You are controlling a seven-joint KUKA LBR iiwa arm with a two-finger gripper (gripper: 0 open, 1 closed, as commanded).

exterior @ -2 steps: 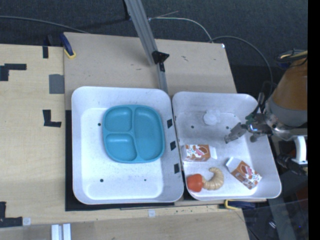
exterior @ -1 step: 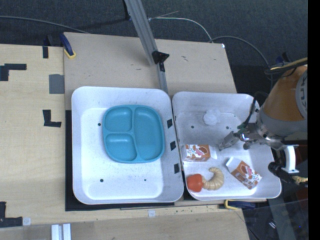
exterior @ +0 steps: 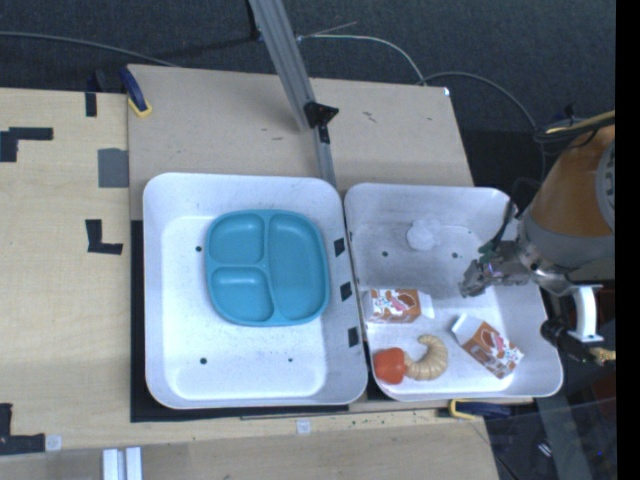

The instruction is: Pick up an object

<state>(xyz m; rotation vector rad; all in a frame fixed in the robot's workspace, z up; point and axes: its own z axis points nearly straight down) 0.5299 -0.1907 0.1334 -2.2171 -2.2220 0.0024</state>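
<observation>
1. The tabletop (exterior: 220, 118) is carrying two white bins side by side.
2. The left bin (exterior: 170, 368) is holding a blue divided plate (exterior: 267, 268).
3. The right bin (exterior: 400, 203) is holding four objects near its front.
4. The arm (exterior: 575, 208) is reaching in from the right, its tool (exterior: 478, 280) hanging over the right bin, above the packets.
5. A croissant (exterior: 430, 358) is curving beside a red tomato (exterior: 391, 366).
6. A small carton (exterior: 487, 346) is lying with its long axis slanting toward the front right corner.
7. A flat packet (exterior: 397, 305) is lying crosswise.

lab | robot bench (exterior: 230, 118) | two white bins (exterior: 160, 268) | loose cables (exterior: 400, 58)
</observation>
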